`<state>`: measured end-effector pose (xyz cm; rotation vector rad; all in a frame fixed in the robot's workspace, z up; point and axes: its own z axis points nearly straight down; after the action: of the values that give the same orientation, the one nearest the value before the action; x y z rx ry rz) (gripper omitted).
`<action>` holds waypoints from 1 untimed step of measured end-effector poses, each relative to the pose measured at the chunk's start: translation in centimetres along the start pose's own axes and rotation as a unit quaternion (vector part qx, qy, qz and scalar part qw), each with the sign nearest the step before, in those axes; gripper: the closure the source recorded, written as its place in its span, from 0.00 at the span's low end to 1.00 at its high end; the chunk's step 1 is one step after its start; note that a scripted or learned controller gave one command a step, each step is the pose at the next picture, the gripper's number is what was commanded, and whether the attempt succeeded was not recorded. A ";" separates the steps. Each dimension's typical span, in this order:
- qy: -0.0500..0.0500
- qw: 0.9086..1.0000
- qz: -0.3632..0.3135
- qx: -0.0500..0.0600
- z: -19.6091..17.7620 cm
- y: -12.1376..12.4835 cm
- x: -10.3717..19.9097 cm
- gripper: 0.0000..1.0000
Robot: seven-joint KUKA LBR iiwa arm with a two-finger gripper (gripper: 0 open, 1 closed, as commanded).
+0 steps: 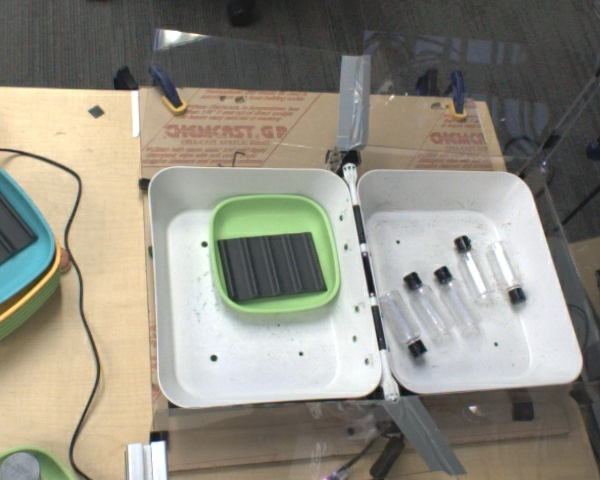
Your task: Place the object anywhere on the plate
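Five clear vials (450, 288) lie close together at centre right; their slippery round sides risk a miss before the green plate (275, 213). Pincer state: cannot tell.

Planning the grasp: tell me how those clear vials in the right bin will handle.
The clear vials look cylindrical and lie flat, so a push would probably roll them. Smooth transparent walls suggest slippery, maybe fragile. Small and apparently empty, likely light. They lie close together, so neighbours may shift.
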<state>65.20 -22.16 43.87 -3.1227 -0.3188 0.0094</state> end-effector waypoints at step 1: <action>0.001 1.000 -0.002 -0.001 -0.1 0.0 0.3 0.00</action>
<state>65.48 -22.08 43.93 -3.1234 -0.3249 0.0073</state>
